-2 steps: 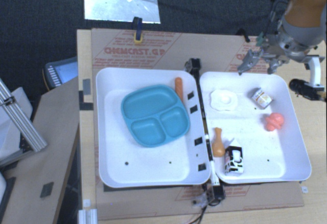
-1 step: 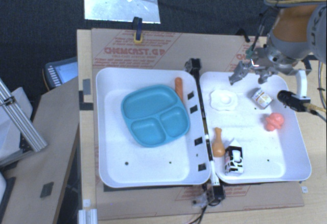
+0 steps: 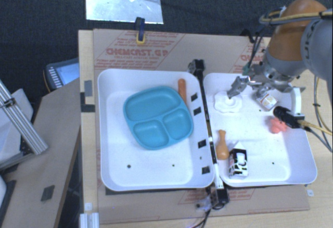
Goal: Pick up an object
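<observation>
- The gripper point(image 3: 248, 86) hangs over the far part of the right bin point(image 3: 299, 169); its fingers are spread apart and grasp nothing.
- A flat white piece point(image 3: 227, 103) lies just below one fingertip; whether they touch is unclear.
- A pink lump point(image 3: 278, 125) is partly hidden by a black part of the arm.
- An orange bottle point(image 3: 222, 144) and a black-and-white carton point(image 3: 238, 162) lie near the divider.
- In the left bin point(image 3: 112, 169), a blue tray point(image 3: 157, 116) partly covers an orange stick point(image 3: 182, 90).
</observation>
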Available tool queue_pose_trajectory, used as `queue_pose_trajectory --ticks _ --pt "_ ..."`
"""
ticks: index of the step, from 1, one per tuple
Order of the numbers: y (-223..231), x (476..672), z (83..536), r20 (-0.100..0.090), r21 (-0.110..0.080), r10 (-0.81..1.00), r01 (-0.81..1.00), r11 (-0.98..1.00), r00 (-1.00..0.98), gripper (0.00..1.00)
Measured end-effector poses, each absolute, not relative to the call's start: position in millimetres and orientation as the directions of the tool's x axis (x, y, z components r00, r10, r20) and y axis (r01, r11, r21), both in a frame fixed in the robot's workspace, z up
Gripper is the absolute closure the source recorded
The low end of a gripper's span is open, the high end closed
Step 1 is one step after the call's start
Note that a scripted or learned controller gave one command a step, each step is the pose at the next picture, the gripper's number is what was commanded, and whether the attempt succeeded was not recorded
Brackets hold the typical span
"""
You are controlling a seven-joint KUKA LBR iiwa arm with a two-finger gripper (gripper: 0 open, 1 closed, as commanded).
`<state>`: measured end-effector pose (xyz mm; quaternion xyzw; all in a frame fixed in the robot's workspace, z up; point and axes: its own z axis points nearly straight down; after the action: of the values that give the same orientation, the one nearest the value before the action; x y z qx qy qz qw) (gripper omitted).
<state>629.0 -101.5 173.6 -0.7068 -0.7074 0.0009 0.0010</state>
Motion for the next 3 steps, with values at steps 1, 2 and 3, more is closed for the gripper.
queue_pose_trajectory --ticks 1,2,3 --pt "-101.7 628.0 132.4 0.000 -0.001 1.000 1.000 0.001 -0.001 0.00" --pt "-102.1 629.4 145.3 -0.001 0.004 1.000 1.000 0.000 0.000 1.00" --pt "-111.0 634.9 195.5 -0.002 0.007 1.000 1.000 -0.001 0.001 1.00"
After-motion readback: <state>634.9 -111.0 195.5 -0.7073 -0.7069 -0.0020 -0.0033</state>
